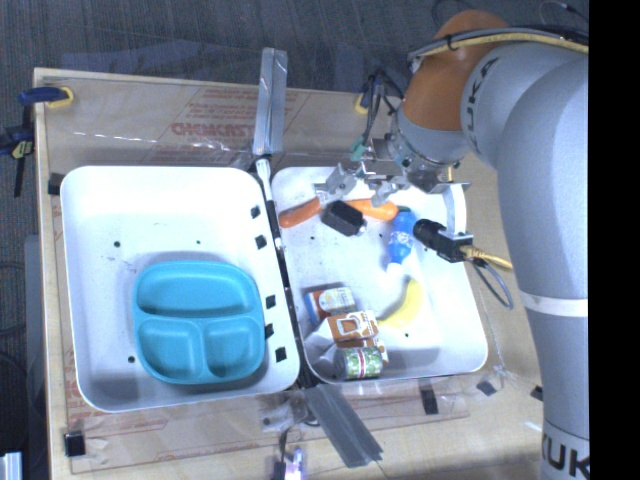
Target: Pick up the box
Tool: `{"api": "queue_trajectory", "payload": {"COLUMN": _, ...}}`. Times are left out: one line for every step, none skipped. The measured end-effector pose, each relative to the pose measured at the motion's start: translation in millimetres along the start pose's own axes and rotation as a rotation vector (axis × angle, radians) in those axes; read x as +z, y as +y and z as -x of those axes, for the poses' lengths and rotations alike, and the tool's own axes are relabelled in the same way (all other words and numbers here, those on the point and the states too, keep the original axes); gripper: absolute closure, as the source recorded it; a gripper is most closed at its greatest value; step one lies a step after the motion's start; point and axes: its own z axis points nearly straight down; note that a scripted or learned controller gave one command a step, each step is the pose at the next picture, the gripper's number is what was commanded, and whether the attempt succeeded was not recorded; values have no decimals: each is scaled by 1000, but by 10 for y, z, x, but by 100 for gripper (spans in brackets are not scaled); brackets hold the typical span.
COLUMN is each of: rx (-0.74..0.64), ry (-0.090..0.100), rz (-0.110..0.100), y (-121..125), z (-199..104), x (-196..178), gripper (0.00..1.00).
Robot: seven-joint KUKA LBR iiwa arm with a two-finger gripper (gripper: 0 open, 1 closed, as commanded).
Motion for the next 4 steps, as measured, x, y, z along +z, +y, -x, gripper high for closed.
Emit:
{"api": "queue_trajectory", "payload": {"rx": 170, "ry": -1, "rz": 0, "y": -349, "z": -115, "x": 1125, "gripper": 0}}
{"api": "queue_trajectory", "payload": {"rx": 136, "ry": 1, "rz": 1, "y": -1252, "z": 82, "x": 1121, "gripper": 0}}
{"api": "queue_trajectory", "payload": {"rx": 129, "ry": -1, "rz": 2, "y": -1244, "z": 80, "x": 1018, "gripper": 100}}
{"api": "queue_trajectory", "payload": {"rx": 74, "ry": 1, "rz": 2, "y": -1095, "z": -823, "x": 120, "gripper": 100}}
